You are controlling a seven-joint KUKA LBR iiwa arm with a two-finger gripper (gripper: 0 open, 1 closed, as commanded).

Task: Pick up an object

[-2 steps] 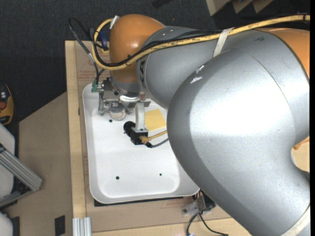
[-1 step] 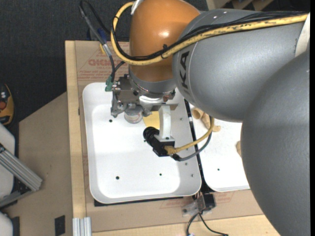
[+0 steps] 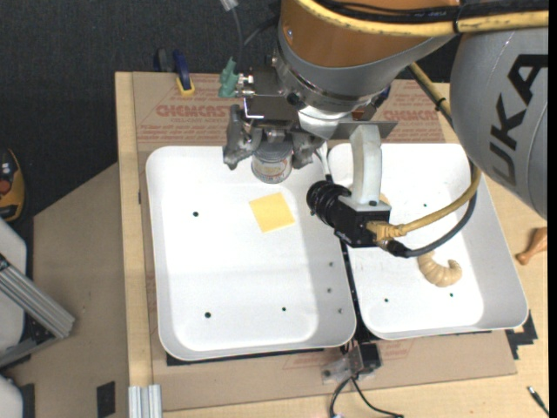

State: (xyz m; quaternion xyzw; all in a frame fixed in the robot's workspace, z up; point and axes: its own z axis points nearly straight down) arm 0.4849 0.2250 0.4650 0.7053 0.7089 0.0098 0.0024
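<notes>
Grey arm [image 3: 348,24] looms closest; my tool [image 3: 271,159], grip state unclear, hovers just above thin, light yellow square [image 3: 272,212]—pinch its edge.

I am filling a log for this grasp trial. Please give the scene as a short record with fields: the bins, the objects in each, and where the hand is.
left bin: one flat yellow square, near the middle
right bin: one tan curved piece, toward the near side
hand: above the far part of the left bin, just beyond the square
held object: none visible at the hand
hose: tan, hangs over the right bin
</notes>
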